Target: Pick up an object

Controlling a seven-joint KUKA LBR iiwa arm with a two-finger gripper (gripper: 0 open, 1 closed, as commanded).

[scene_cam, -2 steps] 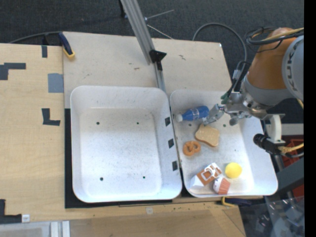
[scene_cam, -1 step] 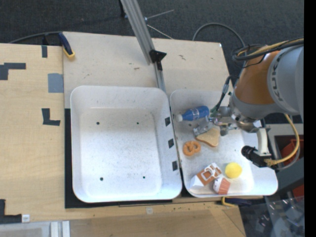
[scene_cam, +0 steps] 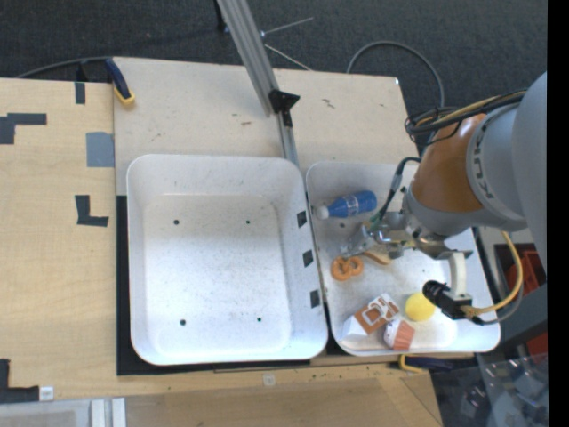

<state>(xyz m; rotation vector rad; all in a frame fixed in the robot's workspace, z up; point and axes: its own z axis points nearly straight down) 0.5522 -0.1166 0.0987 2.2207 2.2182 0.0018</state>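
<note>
Two white bins sit side by side, and the pincer (scene_cam: 378, 236) is down in the right bin (scene_cam: 356, 174), near its middle. Whether it is open or closed I cannot tell — the wrist hides too much. An orange pretzel-shaped toy (scene_cam: 348, 267) lies just below and left of it, very close. A blue bottle (scene_cam: 349, 206) lies just above it — a yellow ball (scene_cam: 419, 307) and a small carton (scene_cam: 377, 313) lie nearer the front.

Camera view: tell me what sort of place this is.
Probably a robotics lab bench set up for grasping trials: two shallow white bins side by side, a grey and orange arm reaching in, and small mixed items such as a blue bottle.
</note>
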